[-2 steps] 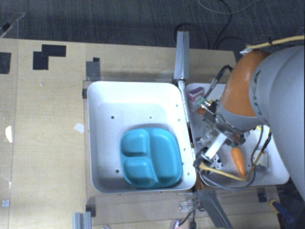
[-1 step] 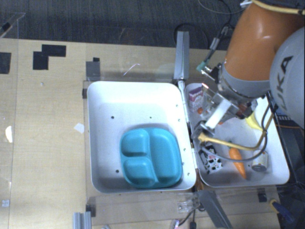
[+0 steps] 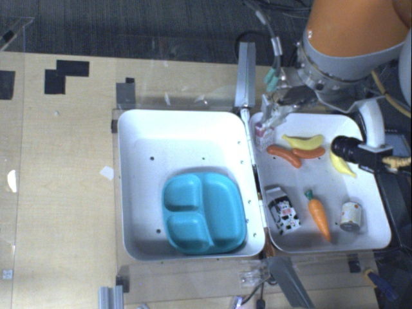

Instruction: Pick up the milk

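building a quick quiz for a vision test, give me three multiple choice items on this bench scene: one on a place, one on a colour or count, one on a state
1. Where is the milk carton?
A. in the left bin
B. in the right bin, near its front left corner
C. on the bench outside the bins

2. What colour is the divided tray?
A. blue
B. red
C. white

3. How does the carrot lie?
A. flat on the bin floor
B. inside the tray
C. stacked on the milk carton

Answers: 1 B, it lies by the front left of the right bin. 2 A, it is plainly blue. 3 A, it rests flat, apart from the carton.
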Controlling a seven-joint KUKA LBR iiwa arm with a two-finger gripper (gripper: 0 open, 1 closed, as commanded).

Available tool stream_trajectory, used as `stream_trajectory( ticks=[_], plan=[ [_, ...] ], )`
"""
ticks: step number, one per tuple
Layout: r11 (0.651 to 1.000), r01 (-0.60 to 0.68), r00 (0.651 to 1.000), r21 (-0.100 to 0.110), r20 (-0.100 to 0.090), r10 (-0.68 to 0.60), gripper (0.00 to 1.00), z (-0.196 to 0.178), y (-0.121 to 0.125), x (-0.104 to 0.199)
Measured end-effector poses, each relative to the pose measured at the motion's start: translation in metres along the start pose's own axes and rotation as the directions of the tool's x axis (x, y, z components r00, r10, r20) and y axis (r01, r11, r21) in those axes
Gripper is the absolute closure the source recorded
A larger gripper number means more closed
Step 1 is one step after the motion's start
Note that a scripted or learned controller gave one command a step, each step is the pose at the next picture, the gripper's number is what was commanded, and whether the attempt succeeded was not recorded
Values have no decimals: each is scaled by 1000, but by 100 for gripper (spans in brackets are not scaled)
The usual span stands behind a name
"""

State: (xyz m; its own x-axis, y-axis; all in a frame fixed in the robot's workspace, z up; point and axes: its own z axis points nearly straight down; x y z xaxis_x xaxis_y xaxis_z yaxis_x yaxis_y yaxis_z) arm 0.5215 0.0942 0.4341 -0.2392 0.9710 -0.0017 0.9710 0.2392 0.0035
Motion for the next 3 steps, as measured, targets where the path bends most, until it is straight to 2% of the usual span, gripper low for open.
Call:
stream_trajectory(
  ticks=[1, 2, 3],
  plan=[
    [904, -427, 904, 1, 0, 427, 100, 1, 34, 35],
    [658, -753, 658, 2, 1, 753, 100, 1, 33, 74],
    [321, -947, 321, 2, -1, 947, 100, 0, 75, 109]
  ],
)
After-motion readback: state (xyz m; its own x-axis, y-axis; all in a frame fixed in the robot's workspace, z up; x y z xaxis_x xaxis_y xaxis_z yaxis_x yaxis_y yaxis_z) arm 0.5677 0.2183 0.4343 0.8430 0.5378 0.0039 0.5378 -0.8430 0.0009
